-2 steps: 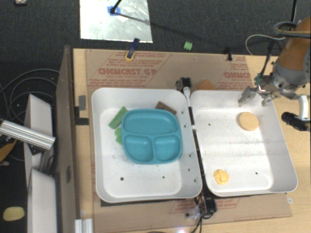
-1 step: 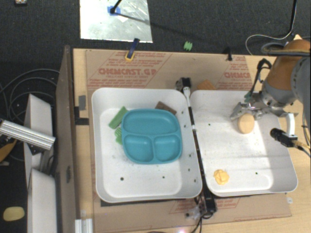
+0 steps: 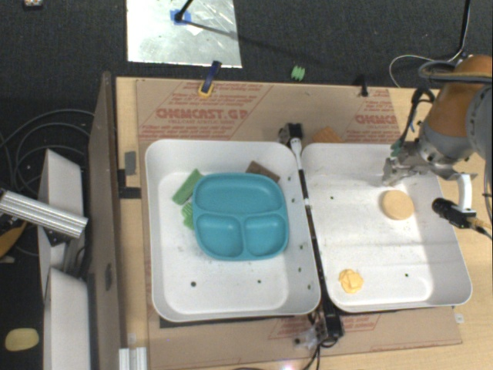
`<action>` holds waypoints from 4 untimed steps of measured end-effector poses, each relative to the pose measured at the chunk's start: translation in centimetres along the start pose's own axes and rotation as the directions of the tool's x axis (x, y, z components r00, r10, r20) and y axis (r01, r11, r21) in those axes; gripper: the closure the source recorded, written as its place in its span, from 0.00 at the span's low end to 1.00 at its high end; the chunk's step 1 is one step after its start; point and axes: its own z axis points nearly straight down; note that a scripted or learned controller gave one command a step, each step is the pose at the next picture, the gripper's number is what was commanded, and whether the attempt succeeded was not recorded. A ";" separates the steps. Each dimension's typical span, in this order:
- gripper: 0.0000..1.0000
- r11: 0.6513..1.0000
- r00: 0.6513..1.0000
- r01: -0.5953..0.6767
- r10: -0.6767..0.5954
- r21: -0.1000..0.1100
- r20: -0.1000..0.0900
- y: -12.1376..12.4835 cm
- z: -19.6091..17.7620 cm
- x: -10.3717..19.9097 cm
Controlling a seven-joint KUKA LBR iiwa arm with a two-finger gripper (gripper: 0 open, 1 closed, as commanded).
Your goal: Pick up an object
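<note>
- The left bin (image 3: 166,284) and right bin (image 3: 443,280) sit side by side on the bench, walls touching, so loose things stay within the arm's reach.
- The arm (image 3: 454,118) leans in from the right over the right bin's far corner, likely lining up a pick.
- A blue divided tray (image 3: 239,216) lies flat in the left bin, partly covering a green piece (image 3: 186,185) and a brown block (image 3: 263,170) behind it.
- The gripper (image 3: 394,168) hangs low near the right bin's floor; whether it is open or closed I cannot tell, and nothing shows in it.
- A round tan disc (image 3: 397,204), the nearest candidate, rests just beside the gripper.
- A small yellow lump (image 3: 351,280) lies well apart, near the front wall.
</note>
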 end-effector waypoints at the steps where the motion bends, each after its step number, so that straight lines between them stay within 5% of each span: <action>1: 0.00 1.000 1.000 0.000 0.000 0.000 0.000 0.0 0.0 0.0; 2: 0.00 1.000 1.000 -0.001 0.001 0.002 -0.001 -3.0 -4.1 -0.1; 3: 0.00 1.000 1.000 -0.002 0.002 0.003 -0.001 -4.8 0.0 0.0; 4: 0.00 1.000 1.000 0.002 -0.002 0.011 -0.006 -16.6 -8.7 7.8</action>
